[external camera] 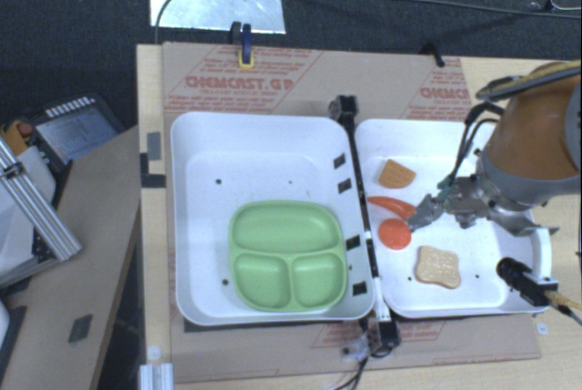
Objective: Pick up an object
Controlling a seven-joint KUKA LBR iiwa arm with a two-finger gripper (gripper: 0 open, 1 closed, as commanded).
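Camera view has the gripper (426, 214) low in the right bin (473, 302), its tip just right of a red chili pepper (389, 205) and a round red tomato slice (395, 235). The pepper's long axis runs left to right, pointing at the tip; the slice sits just near and left of it. Whether the gripper is parted or closed, I cannot tell; nothing is visibly held. A piece of toast (437, 266) lies nearer, an orange piece (396, 173) farther.
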